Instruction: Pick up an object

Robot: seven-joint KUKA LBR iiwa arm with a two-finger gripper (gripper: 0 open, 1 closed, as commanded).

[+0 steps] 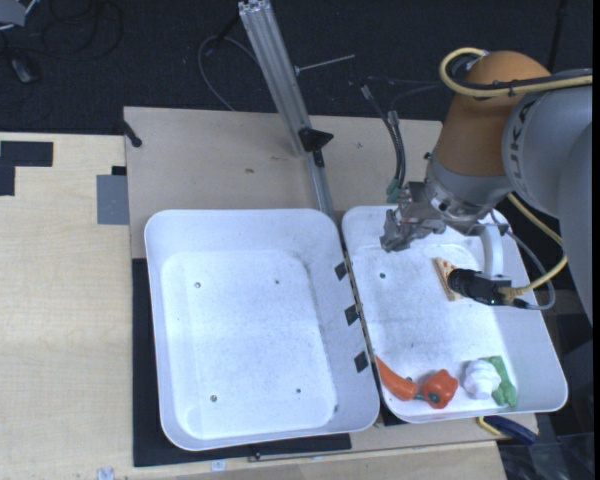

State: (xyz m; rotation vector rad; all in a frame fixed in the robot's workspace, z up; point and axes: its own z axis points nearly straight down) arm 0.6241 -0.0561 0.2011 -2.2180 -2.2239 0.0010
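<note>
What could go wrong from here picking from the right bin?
The gripper sits over bare floor at the far end of the right bin, so a grab here would likely catch nothing. The orange piece, red piece, white piece and green piece crowd the near wall; a grasp there might hit it or nudge neighbours.

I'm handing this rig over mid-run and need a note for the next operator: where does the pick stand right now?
Gripper: over the far end of the right bin, no object seen in it.
Things: orange piece, red piece, white piece and green piece lie in a row along that bin's near edge, well apart from the gripper.
Done: nothing picked yet.
Left: bring the gripper to the near edge, grasp one piece, lift it.
</note>
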